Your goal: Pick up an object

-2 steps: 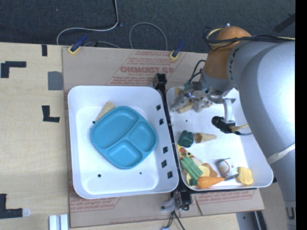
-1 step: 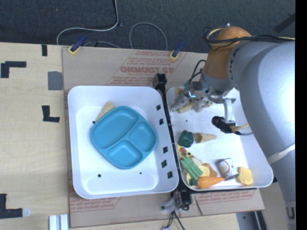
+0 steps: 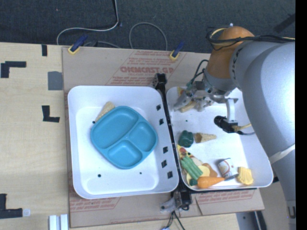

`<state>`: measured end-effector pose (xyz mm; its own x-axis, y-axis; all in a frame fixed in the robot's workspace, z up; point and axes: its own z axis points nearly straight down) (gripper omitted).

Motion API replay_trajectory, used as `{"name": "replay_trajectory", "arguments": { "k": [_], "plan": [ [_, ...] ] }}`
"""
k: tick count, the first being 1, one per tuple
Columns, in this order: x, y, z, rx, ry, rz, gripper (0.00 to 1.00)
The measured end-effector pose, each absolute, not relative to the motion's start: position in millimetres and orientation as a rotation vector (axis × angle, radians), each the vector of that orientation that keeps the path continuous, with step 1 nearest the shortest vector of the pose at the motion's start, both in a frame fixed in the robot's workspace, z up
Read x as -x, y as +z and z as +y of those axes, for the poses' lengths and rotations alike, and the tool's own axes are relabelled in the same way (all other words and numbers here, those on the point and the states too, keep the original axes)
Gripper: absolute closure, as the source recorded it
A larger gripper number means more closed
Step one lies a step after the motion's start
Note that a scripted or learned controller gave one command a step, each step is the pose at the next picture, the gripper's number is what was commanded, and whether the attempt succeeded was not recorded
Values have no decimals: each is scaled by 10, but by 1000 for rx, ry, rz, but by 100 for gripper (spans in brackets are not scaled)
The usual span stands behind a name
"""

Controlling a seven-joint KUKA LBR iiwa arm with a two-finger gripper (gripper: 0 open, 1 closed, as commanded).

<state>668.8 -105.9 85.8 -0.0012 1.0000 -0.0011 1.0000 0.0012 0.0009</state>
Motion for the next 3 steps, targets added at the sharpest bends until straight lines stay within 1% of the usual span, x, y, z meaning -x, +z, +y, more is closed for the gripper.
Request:
{"name": "replay_trajectory", "arguments": {
  "k": [1, 2, 3],
  "plan": [
    [-6687, 957, -1057, -2218, -2, 2223, 100],
    [-6686, 952, -1058, -2218, -3, 2223, 0],
    [-6688, 854, -1317, -2221, 0, 2219, 0]
  ]
}}
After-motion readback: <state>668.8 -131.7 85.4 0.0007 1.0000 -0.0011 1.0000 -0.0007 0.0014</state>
